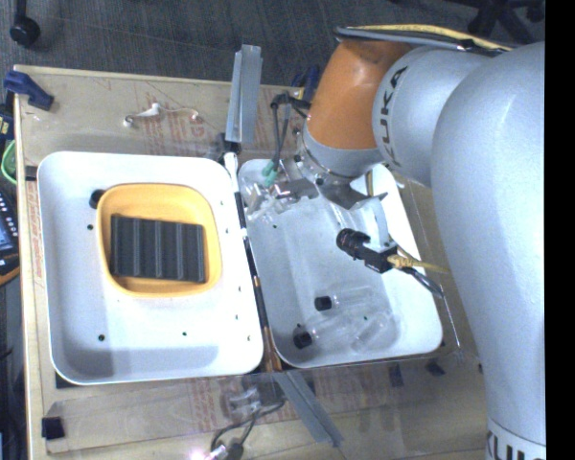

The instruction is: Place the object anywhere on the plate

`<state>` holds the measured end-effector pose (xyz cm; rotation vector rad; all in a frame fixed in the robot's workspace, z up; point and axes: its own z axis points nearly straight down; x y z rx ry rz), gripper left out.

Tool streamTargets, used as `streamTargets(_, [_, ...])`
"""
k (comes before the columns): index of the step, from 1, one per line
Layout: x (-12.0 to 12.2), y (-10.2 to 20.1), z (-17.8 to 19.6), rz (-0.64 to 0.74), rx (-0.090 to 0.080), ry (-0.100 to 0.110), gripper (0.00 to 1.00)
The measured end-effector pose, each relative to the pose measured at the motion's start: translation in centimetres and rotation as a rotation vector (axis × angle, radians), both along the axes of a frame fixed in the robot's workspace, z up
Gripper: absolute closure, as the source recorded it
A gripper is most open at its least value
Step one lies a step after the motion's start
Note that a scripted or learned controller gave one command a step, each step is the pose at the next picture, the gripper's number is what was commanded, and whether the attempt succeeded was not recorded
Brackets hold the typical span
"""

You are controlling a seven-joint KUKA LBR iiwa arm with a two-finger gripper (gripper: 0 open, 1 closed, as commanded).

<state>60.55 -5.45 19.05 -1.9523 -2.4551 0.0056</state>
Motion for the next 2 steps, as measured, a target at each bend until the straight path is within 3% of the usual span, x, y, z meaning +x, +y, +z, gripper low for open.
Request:
streamTargets(1, [1.43, 6.71, 0.14, 0.201, 0.0, -0.006, 1.0])
streamTargets(2, [1.43, 6.67, 0.14, 0.201, -0.001, -0.006, 0.0])
